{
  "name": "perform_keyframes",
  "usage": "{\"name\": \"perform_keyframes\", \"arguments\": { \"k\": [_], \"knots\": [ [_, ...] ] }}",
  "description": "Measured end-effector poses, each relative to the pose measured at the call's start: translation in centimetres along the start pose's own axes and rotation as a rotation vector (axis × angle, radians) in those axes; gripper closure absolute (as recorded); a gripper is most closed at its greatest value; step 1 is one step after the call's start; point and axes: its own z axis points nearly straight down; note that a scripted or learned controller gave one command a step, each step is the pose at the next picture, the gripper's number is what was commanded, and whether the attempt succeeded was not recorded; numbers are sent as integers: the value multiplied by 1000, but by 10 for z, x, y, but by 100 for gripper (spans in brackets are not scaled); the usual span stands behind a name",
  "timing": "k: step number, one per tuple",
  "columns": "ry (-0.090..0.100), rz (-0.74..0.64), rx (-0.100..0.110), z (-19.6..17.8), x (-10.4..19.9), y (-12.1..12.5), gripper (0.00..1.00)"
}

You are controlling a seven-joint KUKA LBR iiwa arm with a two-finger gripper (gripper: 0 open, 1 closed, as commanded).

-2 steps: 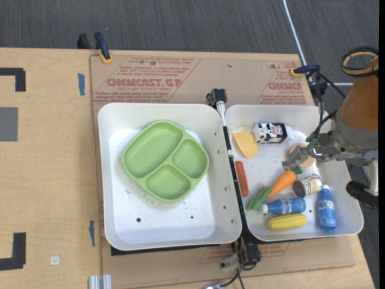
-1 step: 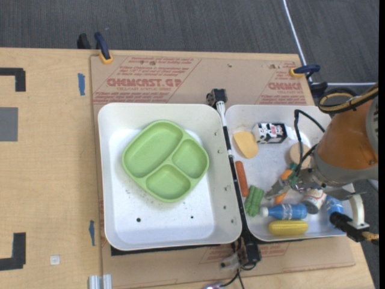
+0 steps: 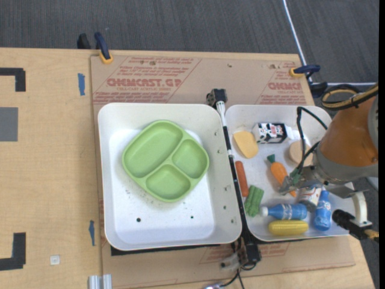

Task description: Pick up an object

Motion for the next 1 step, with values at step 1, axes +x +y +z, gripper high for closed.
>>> {"name": "perform_keyframes", "arguments": {
  "k": [1],
  "knots": [
    [3, 42, 7, -89, 66, 10, 100]
  ]
}}
